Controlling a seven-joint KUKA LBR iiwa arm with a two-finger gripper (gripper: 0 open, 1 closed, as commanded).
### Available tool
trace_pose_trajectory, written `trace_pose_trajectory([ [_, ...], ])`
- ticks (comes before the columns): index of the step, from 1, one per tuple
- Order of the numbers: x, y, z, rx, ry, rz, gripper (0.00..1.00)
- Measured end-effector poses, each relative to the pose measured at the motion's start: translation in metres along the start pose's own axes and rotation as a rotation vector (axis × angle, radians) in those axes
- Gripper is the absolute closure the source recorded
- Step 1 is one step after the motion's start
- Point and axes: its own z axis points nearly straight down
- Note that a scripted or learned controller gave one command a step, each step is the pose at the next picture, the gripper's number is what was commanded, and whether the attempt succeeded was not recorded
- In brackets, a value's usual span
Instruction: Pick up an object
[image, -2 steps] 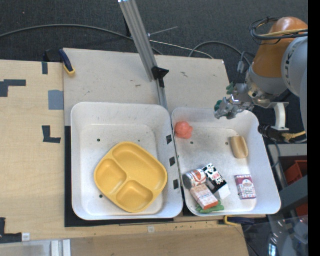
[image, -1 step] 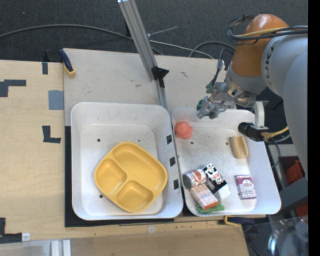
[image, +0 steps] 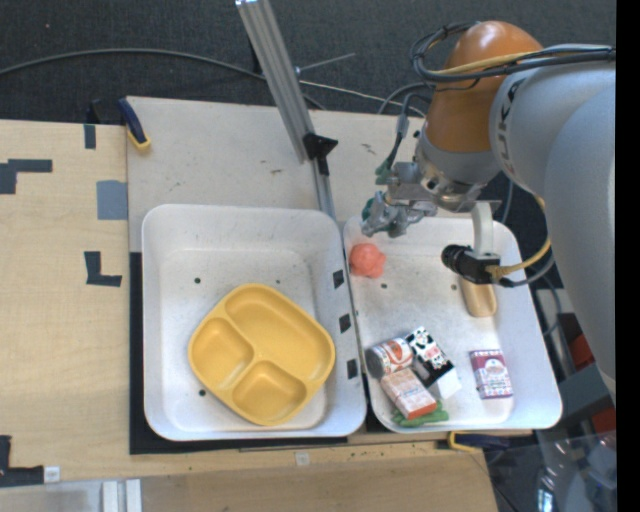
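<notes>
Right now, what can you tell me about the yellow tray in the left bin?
The yellow tray looks like smooth plastic, with rounded corners and three compartments: one long, two smaller. It lies flat and turned askew on the floor of the left bin, toward its near right corner. Nothing lies in it, and the gripper is apart from it.

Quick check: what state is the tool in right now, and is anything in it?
Tool: cannot be told; it hangs above the right bin, just above the pink ball, nothing visibly held.
</notes>
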Motion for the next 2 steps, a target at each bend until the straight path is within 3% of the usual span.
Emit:
trace_pose_trajectory([
  [2, 0.103, -0.025, -0.016, 0.002, -0.001, 0.000, 1.00],
])
